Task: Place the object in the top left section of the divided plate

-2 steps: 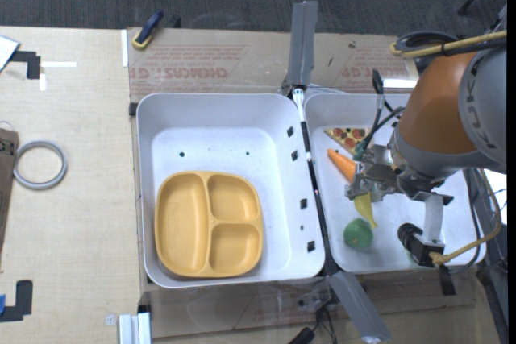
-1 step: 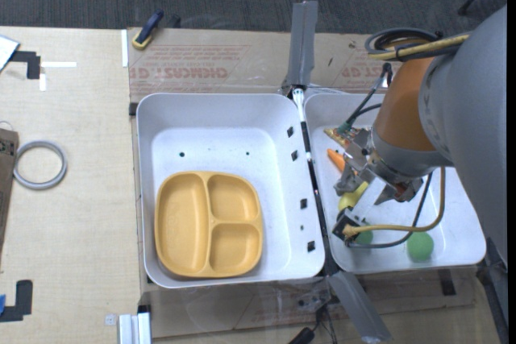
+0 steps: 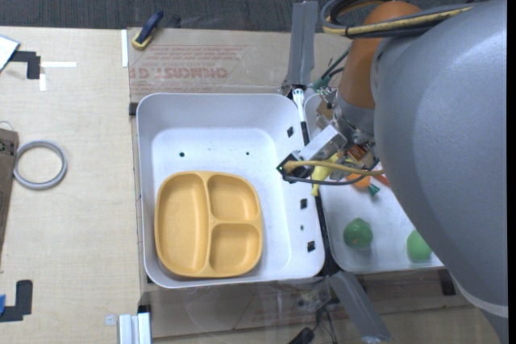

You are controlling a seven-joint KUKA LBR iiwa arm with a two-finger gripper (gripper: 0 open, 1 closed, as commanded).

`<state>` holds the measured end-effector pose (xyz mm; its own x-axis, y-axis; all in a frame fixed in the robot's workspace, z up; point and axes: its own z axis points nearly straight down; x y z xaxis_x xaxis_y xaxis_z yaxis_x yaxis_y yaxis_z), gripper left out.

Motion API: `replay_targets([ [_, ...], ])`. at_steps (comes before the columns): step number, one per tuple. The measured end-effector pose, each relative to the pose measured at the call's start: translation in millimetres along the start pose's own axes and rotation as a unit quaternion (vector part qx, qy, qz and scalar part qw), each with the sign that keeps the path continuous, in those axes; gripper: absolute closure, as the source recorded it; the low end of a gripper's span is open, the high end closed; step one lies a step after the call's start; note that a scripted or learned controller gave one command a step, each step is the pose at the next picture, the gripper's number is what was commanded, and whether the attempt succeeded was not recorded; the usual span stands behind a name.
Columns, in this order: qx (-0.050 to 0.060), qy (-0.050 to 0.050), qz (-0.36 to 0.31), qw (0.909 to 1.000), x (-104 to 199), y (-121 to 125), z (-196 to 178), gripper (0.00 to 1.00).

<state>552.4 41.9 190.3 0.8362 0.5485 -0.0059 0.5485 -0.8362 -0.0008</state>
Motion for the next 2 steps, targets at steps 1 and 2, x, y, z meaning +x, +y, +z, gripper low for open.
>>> replay_targets([
  [1,0.0,0.001,0.191,0.9816,41,-40,-54,1.0],
  [2,0.0,0.0,0.176,0.9843,-15,-103,13,1.0],
])
